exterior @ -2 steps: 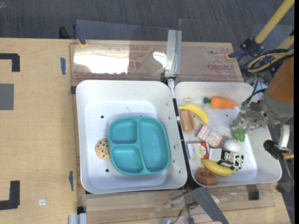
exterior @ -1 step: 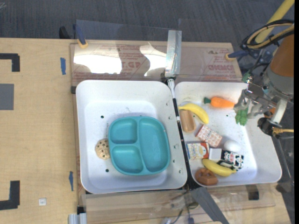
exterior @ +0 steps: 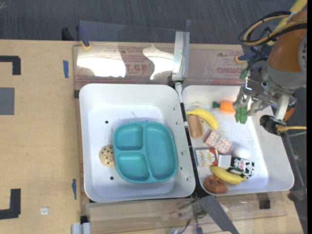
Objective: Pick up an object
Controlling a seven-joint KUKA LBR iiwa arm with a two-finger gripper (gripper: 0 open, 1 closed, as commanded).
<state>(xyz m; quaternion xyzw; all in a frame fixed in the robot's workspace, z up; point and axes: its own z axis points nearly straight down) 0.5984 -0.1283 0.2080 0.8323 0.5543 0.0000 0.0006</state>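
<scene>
Camera view puts my likeliest target at the far end of the right bin [exterior: 280, 172]: a toy carrot [exterior: 227, 107], orange body with a green leafy top [exterior: 241, 114], lying on the bin floor. The gripper [exterior: 245, 103] hangs right over that green end, at the carrot's right. From this slant I cannot tell how it is set, and I see nothing I could honestly call a held object, so I treat the carrot as not yet picked.

To do this step well I would centre on the orange body instead of the soft leaves, since I judge the leaves would squash and slip. I would come down square, close across the carrot's narrow width, and lift straight up before moving sideways.

Just beside the carrot, towards the bin divider, lies a yellow banana [exterior: 204, 117], with a brown bread-like piece [exterior: 195, 126] near it. Those crowd the left side, so I would keep any approach to the right, away from them. Further down the bin sit a pink-patterned packet [exterior: 218, 142], a small carton [exterior: 205, 157], a black and white toy [exterior: 243, 166], a second banana [exterior: 227, 175] and a brown round item [exterior: 215, 184].

Well apart, the left bin [exterior: 92, 130] holds a teal divided tray [exterior: 145, 151] and a cookie [exterior: 107, 155] touching its left edge.
</scene>
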